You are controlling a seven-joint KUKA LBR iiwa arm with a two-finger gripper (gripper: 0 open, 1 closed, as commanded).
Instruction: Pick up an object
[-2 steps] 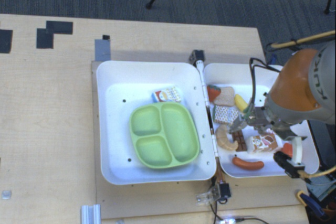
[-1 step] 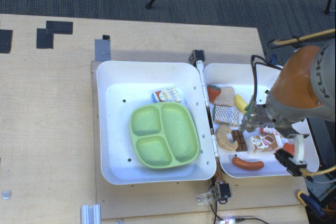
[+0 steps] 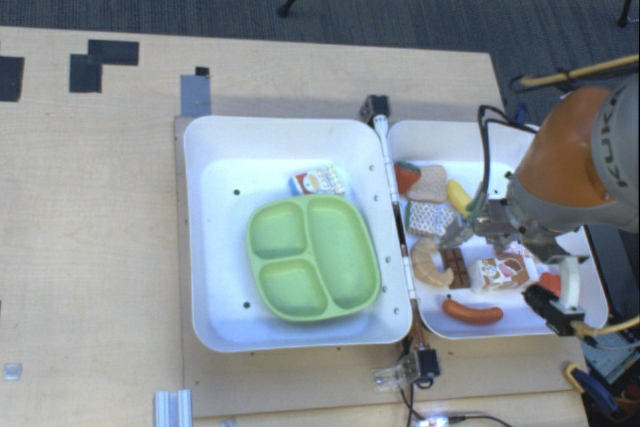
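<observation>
Orange band and grey wrist hang low over the right bin, and I see the gripper down among the pile of toy food; whether its jaws are spread or shut I cannot tell from this slant. The nearest candidates are the brown bar and the tan bread piece just beneath the tip, with the patterned packet beside them. I judge the crowding to be the risk: I would centre over one item, descend straight, and close only once both sides are clear. The green tray sits in the left bin.
</observation>
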